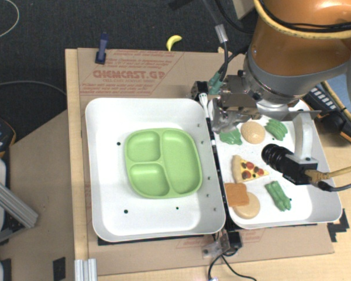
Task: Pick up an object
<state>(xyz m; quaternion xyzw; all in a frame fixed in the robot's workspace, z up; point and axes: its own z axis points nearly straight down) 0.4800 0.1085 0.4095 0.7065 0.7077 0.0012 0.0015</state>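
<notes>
The grey-and-orange arm (304, 34) reaches in from the right. Its gripper (222, 120) hangs low at the far left corner of the right bin (326, 206), just above a green leafy toy (229, 137) (open, closed or touching, I cannot tell from here). Both white bins sit on a cardboard sheet (134, 75) over dark floor. The left bin (102, 157) holds a green divided plate (162, 161). Also in the right bin are a toy pizza slice (248, 170), a toast piece (236, 194) and a tan bun (253, 132).
</notes>
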